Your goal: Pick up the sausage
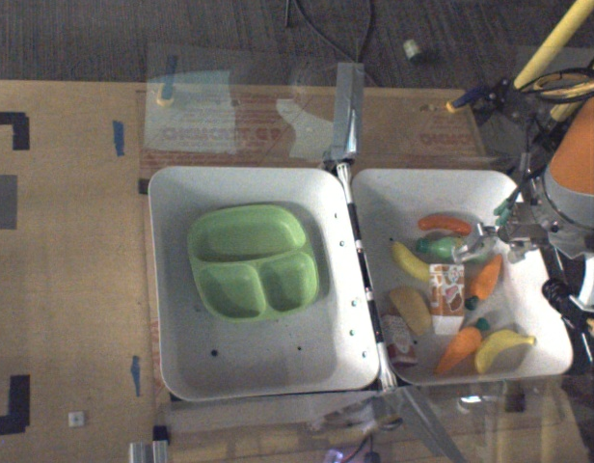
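Note:
The sausage (444,224), a short orange-red link, lies in the upper middle of the right bin (374,201). Just below it sits a green bottle-shaped toy (434,248). My gripper (495,246) hovers to the right of the sausage, above the green toy's end and the top of an orange carrot (486,280). Its two pale fingers stand apart, open, with nothing held between them. The sausage lies clear of the fingers, up and to their left.
The right bin also holds a yellow banana (408,260), a small carton (446,287), a tan potato (410,309), a red-white packet (398,340), a second carrot (459,348) and another banana (502,347). A green divided plate (254,261) sits in the left bin (172,287).

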Tool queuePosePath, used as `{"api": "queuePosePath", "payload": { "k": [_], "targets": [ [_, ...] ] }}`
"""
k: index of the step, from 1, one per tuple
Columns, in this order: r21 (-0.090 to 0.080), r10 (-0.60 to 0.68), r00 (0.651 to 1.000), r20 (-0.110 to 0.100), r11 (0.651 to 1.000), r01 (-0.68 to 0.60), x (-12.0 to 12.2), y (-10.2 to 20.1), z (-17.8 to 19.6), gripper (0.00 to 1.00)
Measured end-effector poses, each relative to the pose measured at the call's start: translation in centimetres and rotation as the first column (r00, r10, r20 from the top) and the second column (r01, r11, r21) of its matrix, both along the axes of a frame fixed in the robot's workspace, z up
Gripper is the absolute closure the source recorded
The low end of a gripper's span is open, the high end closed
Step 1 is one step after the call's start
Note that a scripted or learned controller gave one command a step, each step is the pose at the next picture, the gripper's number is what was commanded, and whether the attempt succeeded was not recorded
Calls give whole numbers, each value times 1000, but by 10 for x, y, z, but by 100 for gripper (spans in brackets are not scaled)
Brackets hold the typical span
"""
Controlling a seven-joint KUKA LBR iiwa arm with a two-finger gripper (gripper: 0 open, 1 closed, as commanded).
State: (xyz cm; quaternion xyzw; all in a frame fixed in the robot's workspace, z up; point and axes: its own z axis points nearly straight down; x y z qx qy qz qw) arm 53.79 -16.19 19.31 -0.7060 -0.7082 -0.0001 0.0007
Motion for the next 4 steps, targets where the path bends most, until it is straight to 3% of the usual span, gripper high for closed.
{"api": "queuePosePath", "payload": {
  "k": [1, 2, 3, 4],
  "targets": [
    [-4, 191, 982, 4, 982, -191, 78, -26, 9, 0],
    [-1, 62, 998, 1, 998, -62, 102, 2, -44, 0],
    [-4, 60, 998, 6, 998, -60, 113, -7, -106, 0],
    [-3, 53, 999, 4, 999, -53, 95, 3, -106, 0]
  ]
}}
